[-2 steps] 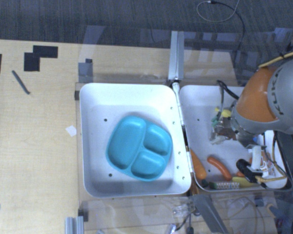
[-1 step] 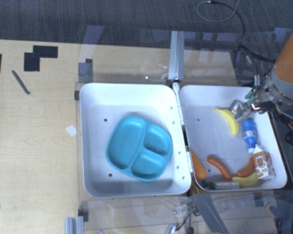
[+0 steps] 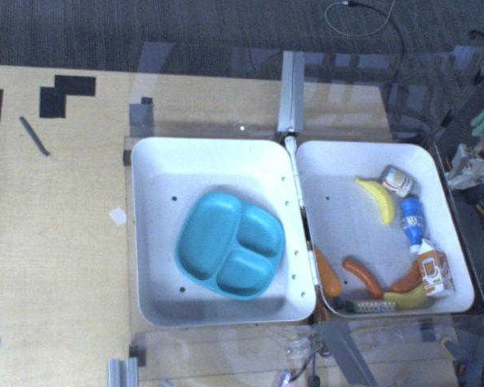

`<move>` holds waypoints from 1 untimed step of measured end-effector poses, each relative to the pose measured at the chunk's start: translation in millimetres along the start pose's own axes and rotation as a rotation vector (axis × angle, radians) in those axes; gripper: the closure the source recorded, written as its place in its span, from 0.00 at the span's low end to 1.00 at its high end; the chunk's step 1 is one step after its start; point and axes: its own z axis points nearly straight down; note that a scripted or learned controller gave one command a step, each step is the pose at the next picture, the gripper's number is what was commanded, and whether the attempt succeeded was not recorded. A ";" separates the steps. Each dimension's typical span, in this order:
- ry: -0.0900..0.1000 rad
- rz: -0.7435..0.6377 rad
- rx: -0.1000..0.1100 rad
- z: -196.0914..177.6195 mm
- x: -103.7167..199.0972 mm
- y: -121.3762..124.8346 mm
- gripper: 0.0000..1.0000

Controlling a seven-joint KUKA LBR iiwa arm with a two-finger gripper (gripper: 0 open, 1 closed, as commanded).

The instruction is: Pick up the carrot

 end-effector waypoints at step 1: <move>0.000 0.270 0.006 99.3 42.5 -4.2 1.00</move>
